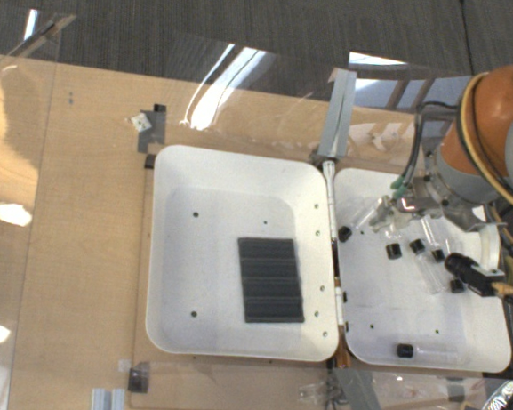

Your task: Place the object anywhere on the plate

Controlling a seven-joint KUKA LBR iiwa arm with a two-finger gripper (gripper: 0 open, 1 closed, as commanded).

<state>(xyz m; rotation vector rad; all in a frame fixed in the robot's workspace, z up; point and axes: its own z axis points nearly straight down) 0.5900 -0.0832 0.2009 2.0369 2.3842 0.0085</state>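
the gripper (415, 224) hangs over the right bin (423, 344), its clear fingers too blurred to tell whether they are spread or pressed together. small black objects (393, 250) lie scattered in that bin. the dark ribbed plate (270, 280) lies in the left bin (182, 238).

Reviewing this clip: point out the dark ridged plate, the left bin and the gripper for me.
dark ridged plate (270, 280), camera view, on the middle of its ribbed top.
left bin (164, 318), camera view, on its bare lower-left floor near the rim.
gripper (404, 223), camera view, over the right bin, between its clear fingertips.
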